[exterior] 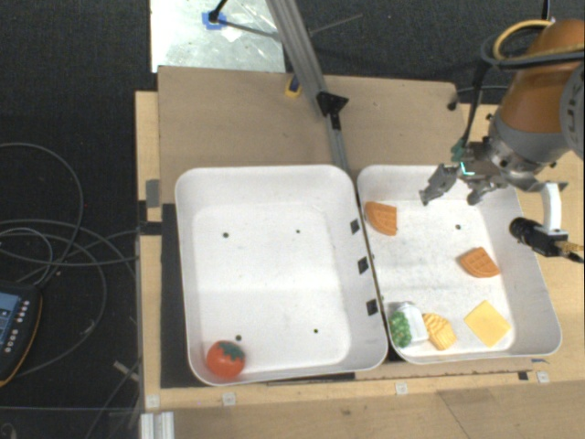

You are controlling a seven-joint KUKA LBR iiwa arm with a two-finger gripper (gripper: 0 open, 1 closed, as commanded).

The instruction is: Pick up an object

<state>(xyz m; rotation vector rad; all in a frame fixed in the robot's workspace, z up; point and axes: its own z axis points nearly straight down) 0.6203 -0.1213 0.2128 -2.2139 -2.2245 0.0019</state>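
Note:
My gripper [454, 188] hangs over the far edge of the right bin [539, 286], fingers spread open with nothing between them. Below and left of it an orange wedge [382, 218] lies near the bin's left wall. Another orange piece [478, 262] rests toward the right side. Along the near edge sit a green and white item [403, 325], a ridged yellow piece [440, 330] and a flat yellow cheese slice [487, 323]. A red tomato [225, 359] sits in the near left corner of the left bin [265, 186].
A grey pole [302, 48] slants down from the top to the gap between the bins. Black clips [363, 263] line the divide between the bins. Cables and a handheld pendant [14, 323] lie on the floor at left.

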